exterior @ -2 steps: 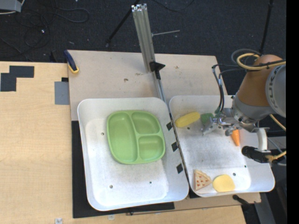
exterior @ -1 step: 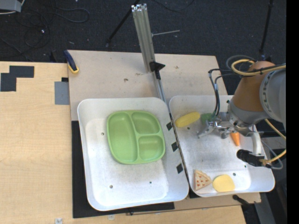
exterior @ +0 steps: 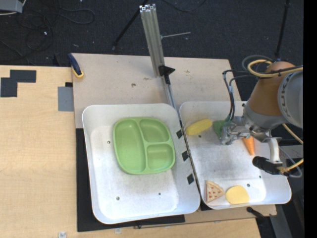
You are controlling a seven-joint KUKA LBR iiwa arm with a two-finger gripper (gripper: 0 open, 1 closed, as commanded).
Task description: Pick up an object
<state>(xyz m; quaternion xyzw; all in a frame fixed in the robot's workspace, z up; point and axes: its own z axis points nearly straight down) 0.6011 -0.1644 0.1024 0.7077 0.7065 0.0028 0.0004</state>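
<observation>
Contents of the right bin (exterior: pixel 277 195), taken as the landmark:

1. Gripper (exterior: pixel 227 137): stood low inside the bin at its upper middle, reached in from the bin's right side on the grey arm (exterior: pixel 292 100) with its orange band (exterior: pixel 267 90). Whether the fingers were spread or closed could not be told; nothing could be seen between them.
2. Green item (exterior: pixel 218 127): small, at the bin's upper middle, just beside the gripper on its left and partly hidden by it. Contact could not be judged.
3. Yellow oblong (exterior: pixel 198 127): lay near the bin's upper left corner, just left of the green item, apart from the gripper.
4. Carrot (exterior: pixel 249 145): small, orange, lay near the bin's right wall, just right of the gripper and below the wrist.
5. Pizza slice (exterior: pixel 213 191): toy wedge, lay at the bin's lower left, near the front wall.
6. Yellow lump (exterior: pixel 237 195): rounded, lay just right of the pizza slice, well apart from the gripper.

Outside the right bin:

7. Left bin (exterior: pixel 99 192): white, sat touching the right bin's left wall.
8. Green tray (exterior: pixel 144 145): three compartments, lay flat in the left bin's upper middle.
9. Metal post (exterior: pixel 152 38): rose from the bench (exterior: pixel 114 78) behind the seam between the bins.
</observation>
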